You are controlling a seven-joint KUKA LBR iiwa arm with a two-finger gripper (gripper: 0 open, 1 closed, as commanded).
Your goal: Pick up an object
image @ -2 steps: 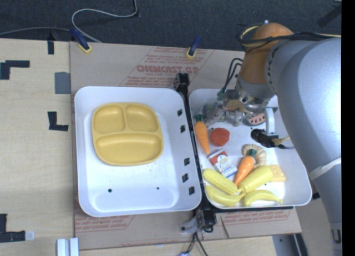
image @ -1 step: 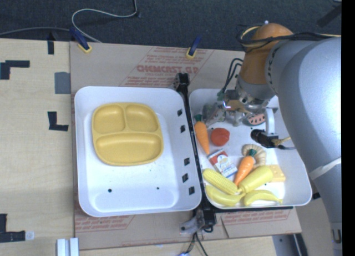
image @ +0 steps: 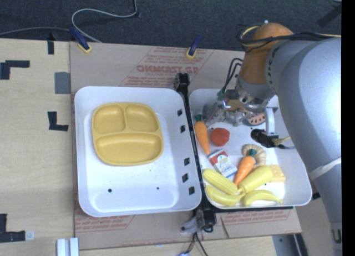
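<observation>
Grey arm [image: 310,99] with orange band [image: 258,63] entering from 3 o'clock, end effector [image: 224,110] low at 12 o'clock of right bin [image: 299,185]; finger state not discernible. Nothing seen gripped. Right bin contents: carrot [image: 201,137] and red tomato [image: 219,136] just below end effector; second carrot [image: 244,169], corn [image: 221,181], bananas [image: 260,194] clustered toward 6 o'clock. Left bin [image: 89,188] bearing yellow divided plate [image: 127,134]. Both bins on cardboard-covered table [image: 33,166].
</observation>
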